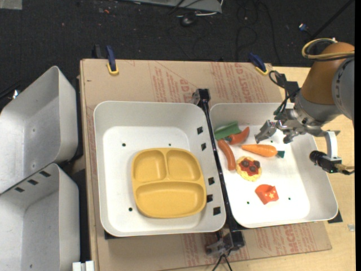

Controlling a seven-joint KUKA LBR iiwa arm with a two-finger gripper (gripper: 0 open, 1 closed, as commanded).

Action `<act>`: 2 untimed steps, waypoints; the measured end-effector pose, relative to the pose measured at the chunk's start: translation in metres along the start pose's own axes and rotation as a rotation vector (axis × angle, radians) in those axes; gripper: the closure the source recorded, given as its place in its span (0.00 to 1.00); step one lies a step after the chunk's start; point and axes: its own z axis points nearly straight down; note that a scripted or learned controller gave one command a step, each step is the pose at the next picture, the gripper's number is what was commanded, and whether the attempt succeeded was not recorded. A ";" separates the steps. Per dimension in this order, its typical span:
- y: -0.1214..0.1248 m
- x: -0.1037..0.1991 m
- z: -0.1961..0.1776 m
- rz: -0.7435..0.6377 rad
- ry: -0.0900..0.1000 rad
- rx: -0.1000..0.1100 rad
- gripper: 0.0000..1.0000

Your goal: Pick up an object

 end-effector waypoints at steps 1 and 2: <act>0.000 0.001 0.026 0.000 -0.001 -0.002 0.00; 0.001 0.001 0.013 -0.001 -0.002 -0.006 1.00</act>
